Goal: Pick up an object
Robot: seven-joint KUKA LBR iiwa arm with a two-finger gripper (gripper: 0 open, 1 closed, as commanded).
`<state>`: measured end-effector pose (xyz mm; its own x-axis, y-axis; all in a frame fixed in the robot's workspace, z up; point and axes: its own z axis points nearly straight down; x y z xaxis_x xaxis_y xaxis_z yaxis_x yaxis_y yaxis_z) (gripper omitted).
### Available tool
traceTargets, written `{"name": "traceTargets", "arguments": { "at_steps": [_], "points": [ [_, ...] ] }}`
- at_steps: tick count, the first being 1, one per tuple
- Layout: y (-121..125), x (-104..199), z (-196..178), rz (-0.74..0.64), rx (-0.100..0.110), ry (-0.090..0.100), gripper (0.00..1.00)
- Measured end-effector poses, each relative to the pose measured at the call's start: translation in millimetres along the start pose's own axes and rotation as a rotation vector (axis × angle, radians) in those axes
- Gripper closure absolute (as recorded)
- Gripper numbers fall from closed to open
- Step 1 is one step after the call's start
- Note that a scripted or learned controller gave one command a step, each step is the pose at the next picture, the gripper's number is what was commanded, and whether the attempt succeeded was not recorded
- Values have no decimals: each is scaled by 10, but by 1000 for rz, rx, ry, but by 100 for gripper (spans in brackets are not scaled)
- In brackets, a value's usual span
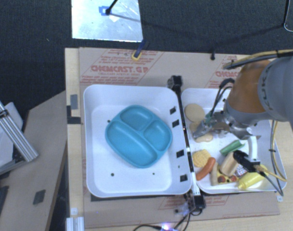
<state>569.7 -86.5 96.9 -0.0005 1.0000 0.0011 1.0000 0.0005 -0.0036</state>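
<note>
My gripper (201,129) is down in the right bin (269,189), near its left wall. It rests against a pale tan piece (206,138) that lies just under it. A round beige piece (194,112) lies right behind it. Closer to the front are a ridged yellow cracker (202,157), an orange sausage-like piece (206,168), a green piece (231,147), a tan block (228,165) and a yellow piece (249,180). I see nothing lifted off the bin floor.
The left bin (103,177) holds a blue divided plate (138,135). A black divider with clips (181,129) runs between the bins. The grey arm with its orange band (252,90) covers the right bin's back right part. Cables (274,165) trail along that bin's right side.
</note>
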Motion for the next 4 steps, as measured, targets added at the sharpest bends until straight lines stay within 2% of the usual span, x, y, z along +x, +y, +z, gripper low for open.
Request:
{"name": "traceTargets", "arguments": {
  "at_steps": [1,2,4],
  "points": [
    [4,4,131,0,-3,0,0],
    [12,2,18,1,-5,0,100],
    [79,-62,-1249,-4,-12,-2,100]
  ]
}}
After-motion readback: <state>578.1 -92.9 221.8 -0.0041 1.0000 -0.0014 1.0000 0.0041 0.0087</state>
